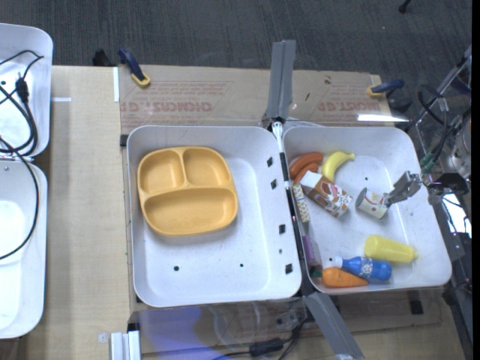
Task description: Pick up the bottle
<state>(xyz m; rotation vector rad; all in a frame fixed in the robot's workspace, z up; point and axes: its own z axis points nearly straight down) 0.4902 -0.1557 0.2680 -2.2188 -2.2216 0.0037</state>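
Bottle [366,268] beside carrot [343,277], below yellow tube [390,249]; tool [396,194] at can [372,203].

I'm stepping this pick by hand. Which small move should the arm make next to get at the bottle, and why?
Probably shift the pincer toward the view's lower edge, over the yellow bottle. The pincer now sits beside the small can, farther up the right bin, while the bottle lies on its side near that bin's front, apart from the can.

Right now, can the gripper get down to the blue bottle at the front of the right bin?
Probably yes: the bottle lies uncovered from above, though a carrot touches it in front and a yellow bottle lies close behind. The gripper hovers nearer the can.
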